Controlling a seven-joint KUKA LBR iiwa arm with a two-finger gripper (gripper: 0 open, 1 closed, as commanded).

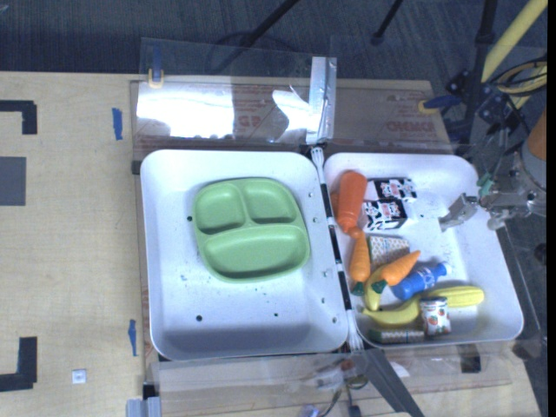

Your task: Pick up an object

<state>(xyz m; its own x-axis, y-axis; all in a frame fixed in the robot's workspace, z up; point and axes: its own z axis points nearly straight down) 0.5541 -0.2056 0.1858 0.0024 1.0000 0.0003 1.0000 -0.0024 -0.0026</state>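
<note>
The left bin (165, 259) holds a green divided plate (250, 228) near its middle, with free white floor around it, most of it toward the front edge. The right bin (499, 272) is more crowded: its things lie together along the wall that it shares with the left bin and along the front edge. The far right part of its floor is bare.

In this group there is an orange bottle (349, 200) at the back, a black and white carton (386, 203) just beside it, a small speckled packet (387, 247), a carrot (395, 268) lying tilted over the others, a blue bottle (419, 281), a banana (391, 313), a yellow corn cob (460, 297) and a small can (435, 316) standing near the front edge. They touch or overlap one another.

The tool (469, 208) is at the right rim of the right bin, over the bare floor, well apart from the objects. Nothing is between its fingers; whether they are open or closed cannot be told.
</note>
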